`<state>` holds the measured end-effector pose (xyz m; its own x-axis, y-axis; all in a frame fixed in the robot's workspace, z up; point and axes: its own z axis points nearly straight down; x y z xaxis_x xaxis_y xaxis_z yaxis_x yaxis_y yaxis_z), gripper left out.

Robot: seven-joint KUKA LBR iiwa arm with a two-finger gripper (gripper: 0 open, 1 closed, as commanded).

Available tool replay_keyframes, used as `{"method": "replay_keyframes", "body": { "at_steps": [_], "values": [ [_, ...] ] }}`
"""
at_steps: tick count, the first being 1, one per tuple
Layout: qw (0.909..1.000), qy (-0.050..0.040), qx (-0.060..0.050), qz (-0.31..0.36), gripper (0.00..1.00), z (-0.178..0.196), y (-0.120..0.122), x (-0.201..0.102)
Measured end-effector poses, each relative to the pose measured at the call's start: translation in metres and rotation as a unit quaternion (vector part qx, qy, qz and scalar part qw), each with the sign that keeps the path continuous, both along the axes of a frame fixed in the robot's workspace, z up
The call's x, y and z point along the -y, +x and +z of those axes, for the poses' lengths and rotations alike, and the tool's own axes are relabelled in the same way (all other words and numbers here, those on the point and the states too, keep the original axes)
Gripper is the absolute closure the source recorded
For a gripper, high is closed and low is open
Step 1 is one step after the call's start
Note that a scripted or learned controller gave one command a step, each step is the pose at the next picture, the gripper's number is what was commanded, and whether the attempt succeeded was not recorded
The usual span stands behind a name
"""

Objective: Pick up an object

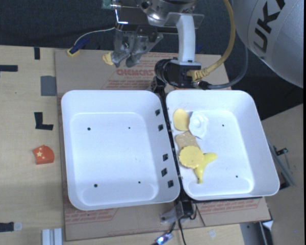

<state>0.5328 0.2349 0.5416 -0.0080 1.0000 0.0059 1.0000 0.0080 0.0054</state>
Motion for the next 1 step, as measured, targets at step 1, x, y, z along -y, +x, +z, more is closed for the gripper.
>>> {"method": "replay_keyframes", "body": {
  "at_steps": [1],
  "values": [
    [0.9999,-0.0074,-0.012,-0.003,1.00,-0.2636,-0.0121,0.0026]
  ]
}}
